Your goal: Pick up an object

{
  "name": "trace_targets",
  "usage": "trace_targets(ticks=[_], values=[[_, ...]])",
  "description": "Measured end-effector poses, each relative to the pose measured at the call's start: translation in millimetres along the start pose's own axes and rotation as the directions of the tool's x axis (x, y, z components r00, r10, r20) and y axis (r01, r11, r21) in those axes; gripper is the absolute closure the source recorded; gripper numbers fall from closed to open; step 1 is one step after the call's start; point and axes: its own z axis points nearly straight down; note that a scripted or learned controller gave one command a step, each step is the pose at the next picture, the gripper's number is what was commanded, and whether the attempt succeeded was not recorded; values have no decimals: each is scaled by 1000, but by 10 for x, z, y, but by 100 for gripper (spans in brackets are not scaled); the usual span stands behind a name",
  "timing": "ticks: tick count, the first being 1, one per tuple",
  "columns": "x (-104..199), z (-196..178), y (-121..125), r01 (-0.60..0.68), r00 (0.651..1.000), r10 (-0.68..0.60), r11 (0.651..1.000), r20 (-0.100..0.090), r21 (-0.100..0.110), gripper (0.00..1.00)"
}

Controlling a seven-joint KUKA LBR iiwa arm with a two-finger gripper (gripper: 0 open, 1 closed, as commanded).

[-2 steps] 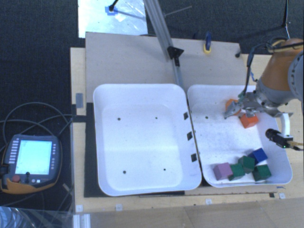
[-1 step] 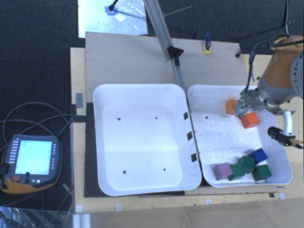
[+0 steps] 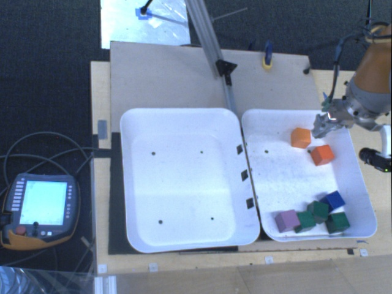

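Closing in on the right bin (image 3: 361, 182), I have the pincer (image 3: 323, 126) at upper right of the frame, just beside the orange cube (image 3: 301, 138); whether it grips anything I cannot tell. This looks like the approach step. Next I'd centre over that cube and descend.

Bins (image 3: 184, 127) look like smooth, matt white plastic; the bench (image 3: 171, 72) looks like matt, pale board; the blocks (image 3: 300, 138) are matt.

Right bin (image 3: 269, 164) beside left bin (image 3: 184, 118), two blocks (image 3: 301, 138) at its far side, five blocks (image 3: 311, 217) clustered in its near corner
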Motion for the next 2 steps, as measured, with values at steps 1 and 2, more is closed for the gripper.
trace_targets(ticks=[1, 2], values=[[2, -649, -18, 0, 1000, 0, 1000, 0, -1, 100], [1, -939, -2, 0, 1000, 0, 1000, -1, 2, 100]])
